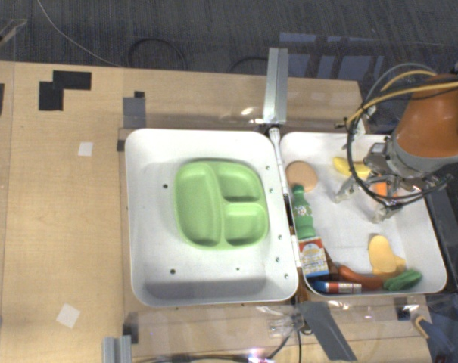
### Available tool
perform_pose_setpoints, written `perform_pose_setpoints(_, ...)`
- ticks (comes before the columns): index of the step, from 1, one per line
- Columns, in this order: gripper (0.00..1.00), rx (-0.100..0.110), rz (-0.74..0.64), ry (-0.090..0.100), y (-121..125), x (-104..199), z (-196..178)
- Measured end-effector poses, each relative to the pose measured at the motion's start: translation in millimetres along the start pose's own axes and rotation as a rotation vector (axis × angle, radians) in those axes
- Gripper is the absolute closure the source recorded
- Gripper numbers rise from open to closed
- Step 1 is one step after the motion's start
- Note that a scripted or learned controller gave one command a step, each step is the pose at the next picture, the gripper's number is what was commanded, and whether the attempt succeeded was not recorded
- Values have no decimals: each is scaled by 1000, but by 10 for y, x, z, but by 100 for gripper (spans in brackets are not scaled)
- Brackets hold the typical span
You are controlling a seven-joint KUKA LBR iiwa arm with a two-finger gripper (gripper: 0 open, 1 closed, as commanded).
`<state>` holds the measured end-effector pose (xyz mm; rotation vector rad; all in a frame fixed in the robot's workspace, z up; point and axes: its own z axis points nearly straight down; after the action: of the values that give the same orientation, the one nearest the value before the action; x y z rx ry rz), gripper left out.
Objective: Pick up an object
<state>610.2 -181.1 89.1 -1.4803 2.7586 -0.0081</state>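
Two shallow white bins sit side by side on the wooden surface (54, 225), split by a metal rail (276, 89) that rises at their far edge. The left bin (149, 278) carries a green divided tray (219, 203) near its middle, with bare white floor all around it out to the rim. The right bin (433, 271) is more crowded: a green bottle with a printed label (306, 229) lies along its left wall, a tan round piece (302, 175) rests near the far left corner, and a red marker (342, 286), a brown sausage-shaped item (361, 276) and a green pod-shaped item (403, 280) line the near wall. A pale yellow lump (382, 254) lies just above them. The middle of that bin's floor stays open. The grey arm with its orange band (437, 123) reaches in over the far right corner, cables looping above it. Its gripper (387, 191) hangs low above the bin beside a yellow object (346, 165) and a small orange piece (380, 188); whether the fingers are apart or together cannot be told, and nothing is seen held between them
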Motion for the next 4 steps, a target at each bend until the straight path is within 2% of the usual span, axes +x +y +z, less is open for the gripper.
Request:
perform_pose_setpoints(1, 100, 13, 1, -11, -34, -45, -156)
perform_pose_setpoints(2, 100, 7, -211, -3, -342, -650, -1544)
perform_pose_setpoints(3, 0, -1, -209, -1, -333, -633, -1498)
perform_pose_setpoints(4, 0, 3, -301, 0, -272, 54, -115)
